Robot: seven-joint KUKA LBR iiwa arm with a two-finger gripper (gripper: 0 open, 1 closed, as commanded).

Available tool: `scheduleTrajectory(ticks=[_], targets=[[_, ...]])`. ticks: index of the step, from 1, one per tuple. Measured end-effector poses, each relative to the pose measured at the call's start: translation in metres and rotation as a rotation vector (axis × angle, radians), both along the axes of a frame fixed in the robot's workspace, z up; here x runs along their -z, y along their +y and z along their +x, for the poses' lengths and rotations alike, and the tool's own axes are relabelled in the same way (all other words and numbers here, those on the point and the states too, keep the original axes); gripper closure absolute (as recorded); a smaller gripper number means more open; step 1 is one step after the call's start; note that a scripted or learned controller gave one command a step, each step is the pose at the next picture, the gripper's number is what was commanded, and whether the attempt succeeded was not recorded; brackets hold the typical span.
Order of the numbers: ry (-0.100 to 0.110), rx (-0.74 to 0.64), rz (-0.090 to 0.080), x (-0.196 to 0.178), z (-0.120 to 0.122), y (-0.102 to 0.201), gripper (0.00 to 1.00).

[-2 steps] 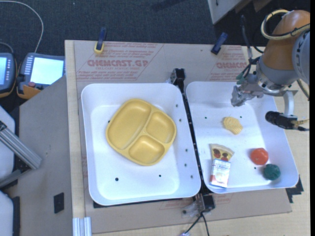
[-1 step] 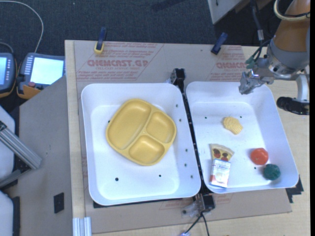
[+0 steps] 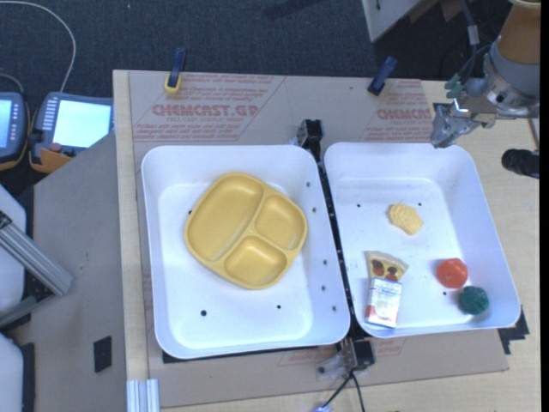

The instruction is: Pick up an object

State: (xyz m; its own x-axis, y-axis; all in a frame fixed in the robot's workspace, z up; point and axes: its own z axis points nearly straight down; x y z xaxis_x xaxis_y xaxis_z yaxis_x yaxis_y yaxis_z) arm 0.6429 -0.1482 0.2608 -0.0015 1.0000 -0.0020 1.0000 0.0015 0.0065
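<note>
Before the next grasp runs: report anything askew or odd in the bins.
Little stands out. The yellow divided plate sits turned at an angle in the left bin. The packet overhangs the right bin's front rim.

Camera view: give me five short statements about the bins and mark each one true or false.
1. The yellow divided plate lies in the left bin. True.
2. The red ball sits beside the green ball. True.
3. The tool grips the pizza slice. False: it hangs over the right bin's far corner.
4. The plate has five compartments. False: three.
5. The sachet lies in the left bin. False: right bin.
</note>
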Motion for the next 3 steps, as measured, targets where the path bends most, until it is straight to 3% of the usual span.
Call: scheduleTrajectory(ticks=[3], targets=[[0.008, -0.001, 0.002, -0.001, 0.004, 0.159, 1.00]])
